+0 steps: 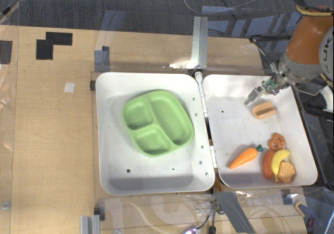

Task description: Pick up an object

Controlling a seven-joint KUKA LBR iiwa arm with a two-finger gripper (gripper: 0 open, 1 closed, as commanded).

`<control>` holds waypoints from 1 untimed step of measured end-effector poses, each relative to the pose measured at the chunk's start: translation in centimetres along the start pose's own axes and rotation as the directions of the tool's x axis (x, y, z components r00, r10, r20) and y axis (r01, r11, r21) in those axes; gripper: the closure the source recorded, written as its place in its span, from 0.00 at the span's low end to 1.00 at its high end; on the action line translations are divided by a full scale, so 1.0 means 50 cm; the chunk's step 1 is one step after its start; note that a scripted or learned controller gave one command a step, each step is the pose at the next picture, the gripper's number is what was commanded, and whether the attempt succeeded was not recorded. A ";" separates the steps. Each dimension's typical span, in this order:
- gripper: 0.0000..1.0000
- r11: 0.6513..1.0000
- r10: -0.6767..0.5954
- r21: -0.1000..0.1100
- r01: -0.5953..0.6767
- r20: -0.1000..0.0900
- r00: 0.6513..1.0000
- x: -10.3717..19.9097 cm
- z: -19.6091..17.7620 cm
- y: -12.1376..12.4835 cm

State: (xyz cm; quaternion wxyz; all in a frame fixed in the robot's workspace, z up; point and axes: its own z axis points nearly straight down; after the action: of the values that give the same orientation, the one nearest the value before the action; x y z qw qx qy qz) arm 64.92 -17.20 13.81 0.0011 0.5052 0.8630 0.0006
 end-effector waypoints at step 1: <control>0.00 0.976 -0.219 -0.003 0.219 0.005 0.976 -0.079 -0.011 0.007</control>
State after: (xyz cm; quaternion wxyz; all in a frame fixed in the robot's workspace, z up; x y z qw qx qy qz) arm 67.16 -20.47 14.37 0.0038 0.4071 0.9134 0.0009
